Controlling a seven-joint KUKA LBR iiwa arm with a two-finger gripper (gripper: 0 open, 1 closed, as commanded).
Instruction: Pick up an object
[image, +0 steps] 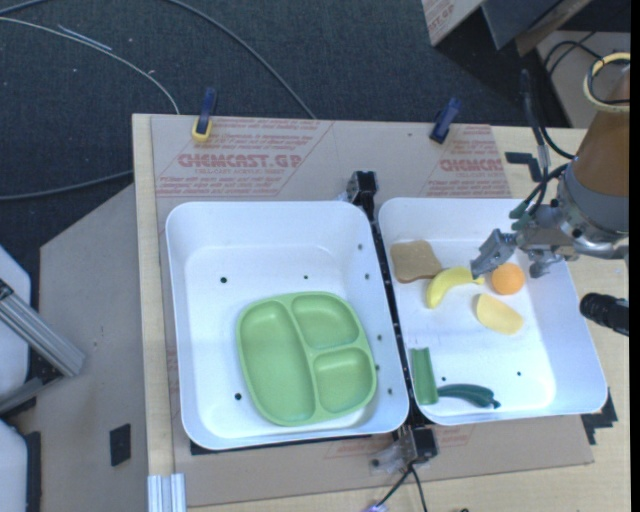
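Your tabletop (150, 300) carries two white bins: the left bin (200, 240) holds a green divided plate (305, 355), the right bin (560, 385) the small items. The arm (605, 160) reaches in from the right, its hand (510, 255) low over the right bin's middle; you cannot tell whether it is spread or pressed together. Just beside it sit an orange ball (509, 280), a banana (450, 285), a yellow wedge (499, 315), a tan slice (415, 260) and a green tool (450, 385). The banana looks light, stiff and smooth; its long axis runs left-right, curving down at the left end. Take it across the middle.
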